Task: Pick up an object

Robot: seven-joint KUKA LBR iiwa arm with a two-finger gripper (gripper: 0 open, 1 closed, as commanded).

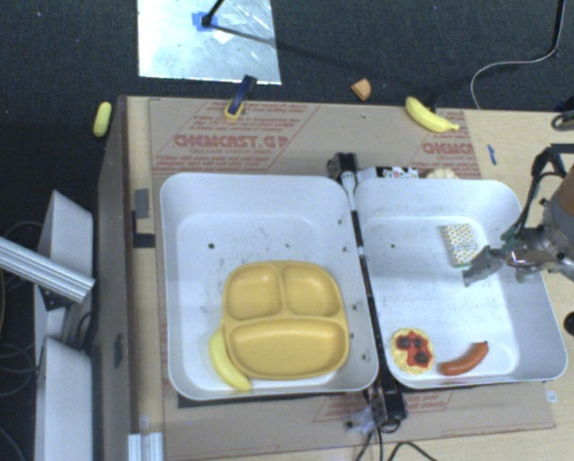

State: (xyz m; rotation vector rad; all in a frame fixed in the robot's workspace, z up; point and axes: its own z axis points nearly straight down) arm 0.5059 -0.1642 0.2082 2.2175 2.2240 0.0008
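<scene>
Gripper (487, 263) over right bin (532, 301), near its right side, just below the waffle piece (459, 242); finger state unclear. Toy pizza (412, 350) & sausage (463, 357) at front edge. Left bin (191, 257): yellow divided tray (285, 317), banana (226, 363) alongside.

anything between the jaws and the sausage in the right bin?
Nothing. In the camera view, bare white bin floor runs from the gripper down to the sausage; the pizza toy sits left of that line.

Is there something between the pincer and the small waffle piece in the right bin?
Nothing visible. The pincer hangs just beside the small square tan waffle piece in the right white bin, with bare floor between them.
</scene>
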